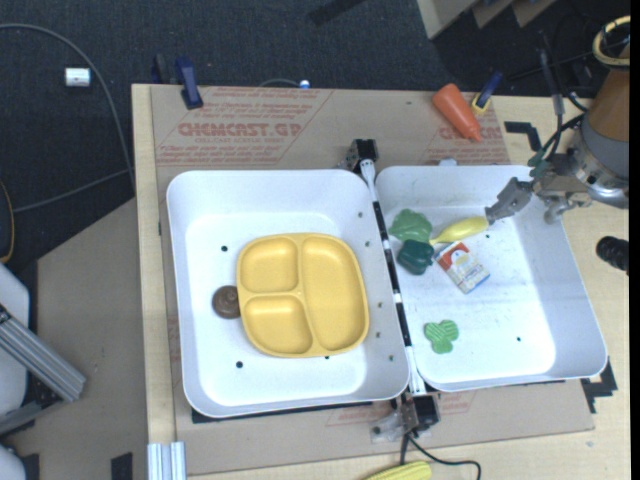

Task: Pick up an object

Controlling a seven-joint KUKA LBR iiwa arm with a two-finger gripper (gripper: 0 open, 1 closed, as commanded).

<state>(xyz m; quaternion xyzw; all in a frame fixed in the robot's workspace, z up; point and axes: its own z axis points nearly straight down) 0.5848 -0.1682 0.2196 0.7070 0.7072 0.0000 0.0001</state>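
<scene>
The yellow banana-shaped piece (pixel 461 229) is taken as the likeliest target, since it is the object lying closest to the gripper (pixel 505 204). It is found in the right bin (pixel 560 318), near that bin's far wall, with its long axis running roughly left to right and tilted slightly up toward the right. Its right tip is seen just beside the gripper, which is placed up and to the right of it; the coming move is therefore judged to be a short travel down and to the left along that axis. Whether anything is gripped cannot be told: the gripper's end is small and dark, and its opening is not resolved.

Touching the yellow piece on its left, a light green leafy item (pixel 410 225) is seen, with a dark green block (pixel 414 257) just below it. A small red and white carton (pixel 463 267) is set just below the yellow piece, and a green toy (pixel 440 335) lies well apart, nearer the front. A crowded grasp is judged a risk.

In the left bin (pixel 190 268) a yellow divided plate (pixel 300 294) is placed, with a brown disc (pixel 226 301) at its left edge.
</scene>
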